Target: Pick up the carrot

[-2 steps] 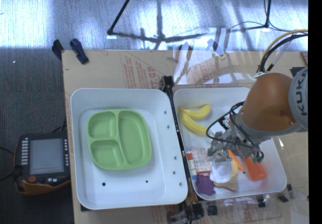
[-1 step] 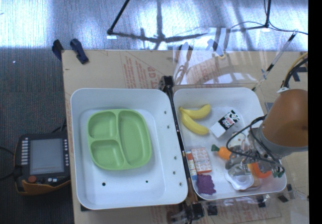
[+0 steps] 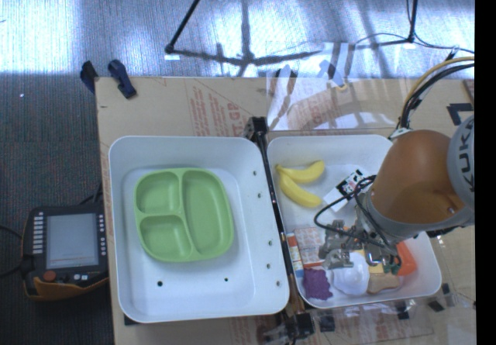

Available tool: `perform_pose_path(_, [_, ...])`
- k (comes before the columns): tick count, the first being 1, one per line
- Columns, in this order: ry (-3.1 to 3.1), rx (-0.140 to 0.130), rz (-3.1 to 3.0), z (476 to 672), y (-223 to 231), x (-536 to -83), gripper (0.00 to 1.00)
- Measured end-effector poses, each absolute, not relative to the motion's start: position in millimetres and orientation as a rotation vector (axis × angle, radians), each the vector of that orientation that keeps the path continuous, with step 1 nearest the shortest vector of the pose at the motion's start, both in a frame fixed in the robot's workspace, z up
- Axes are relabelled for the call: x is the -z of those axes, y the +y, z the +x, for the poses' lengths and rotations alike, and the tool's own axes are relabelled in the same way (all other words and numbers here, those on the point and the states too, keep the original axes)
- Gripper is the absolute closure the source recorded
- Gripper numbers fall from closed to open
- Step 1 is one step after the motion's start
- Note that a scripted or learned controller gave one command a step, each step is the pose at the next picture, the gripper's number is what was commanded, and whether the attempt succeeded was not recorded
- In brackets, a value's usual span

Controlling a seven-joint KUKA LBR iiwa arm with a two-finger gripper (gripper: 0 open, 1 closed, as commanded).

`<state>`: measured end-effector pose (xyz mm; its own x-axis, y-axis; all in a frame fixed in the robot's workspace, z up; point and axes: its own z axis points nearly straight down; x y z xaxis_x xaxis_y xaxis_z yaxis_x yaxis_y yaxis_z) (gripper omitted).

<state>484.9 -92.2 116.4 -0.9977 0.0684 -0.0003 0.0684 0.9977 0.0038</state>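
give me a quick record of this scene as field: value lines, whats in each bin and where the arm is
left bin: holds a green divided plate
right bin: two bananas, a purple item, a white item, a tan item, a carrot and a flat printed packet
carrot: orange, near the right bin's lower right corner, mostly hidden by the arm
arm: reaches in from the right, over the right bin
gripper: low over the clutter, left of the carrot; grasp cannot be judged
bench surround: a teach pendant sits left of the bins
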Motion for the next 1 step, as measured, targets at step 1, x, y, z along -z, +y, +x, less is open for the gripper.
perform_pose_path(1, [3.127,-0.006,0.222,481.7,-15.0,-189.6,1.0])
